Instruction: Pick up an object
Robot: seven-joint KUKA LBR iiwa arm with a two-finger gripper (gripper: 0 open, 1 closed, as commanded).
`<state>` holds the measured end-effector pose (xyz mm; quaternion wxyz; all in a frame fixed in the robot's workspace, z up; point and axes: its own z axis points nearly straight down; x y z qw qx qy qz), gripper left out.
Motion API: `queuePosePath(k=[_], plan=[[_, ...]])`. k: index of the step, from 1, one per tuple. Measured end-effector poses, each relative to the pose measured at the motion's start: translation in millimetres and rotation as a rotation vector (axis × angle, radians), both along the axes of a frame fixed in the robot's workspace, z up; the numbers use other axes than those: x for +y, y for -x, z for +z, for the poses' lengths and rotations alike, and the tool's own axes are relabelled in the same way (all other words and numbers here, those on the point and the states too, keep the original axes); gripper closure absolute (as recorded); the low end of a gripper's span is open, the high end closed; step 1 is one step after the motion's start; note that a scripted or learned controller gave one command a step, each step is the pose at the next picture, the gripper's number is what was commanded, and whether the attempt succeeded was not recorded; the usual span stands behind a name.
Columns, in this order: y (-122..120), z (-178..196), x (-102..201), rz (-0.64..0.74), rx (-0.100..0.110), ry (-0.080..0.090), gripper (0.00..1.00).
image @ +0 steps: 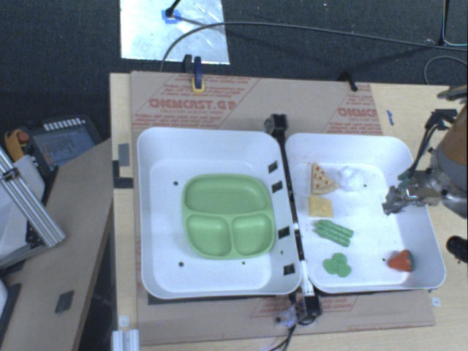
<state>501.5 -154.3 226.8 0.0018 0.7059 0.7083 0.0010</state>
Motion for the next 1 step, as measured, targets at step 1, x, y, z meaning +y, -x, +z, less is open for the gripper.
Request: queuePosePath(k=[1], plan=[[-20.5, 8.3, 45.6, 0.005, 0.002, -0.002, 1.0]])
